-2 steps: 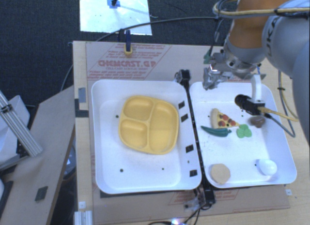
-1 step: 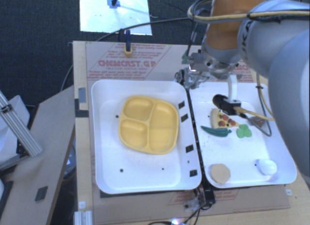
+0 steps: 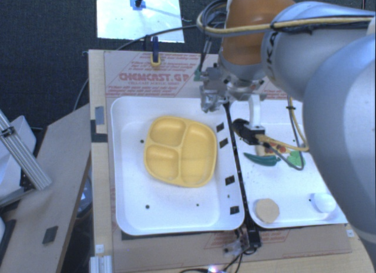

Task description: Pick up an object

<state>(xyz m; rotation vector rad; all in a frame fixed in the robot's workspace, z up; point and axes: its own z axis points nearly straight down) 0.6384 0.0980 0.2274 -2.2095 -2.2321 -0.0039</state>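
White bins [image 3: 126,148] on cardboard bench [image 3: 176,66] — dark carpet [image 3: 47,31] behind; pincer [image 3: 212,100] state unclear.

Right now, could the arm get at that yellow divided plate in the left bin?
Probably yes. The yellow divided plate lies alone and uncovered in the left bin, and the tool hangs close beyond its far right corner, near the bins' shared edge.

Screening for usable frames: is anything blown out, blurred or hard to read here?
Camera view: the white sheet at the top is blown out; the arm, close to the lens, is soft and covers part of the right bin; the yellow plate is sharp and evenly lit; the white object in the right bin nearly merges with its floor.
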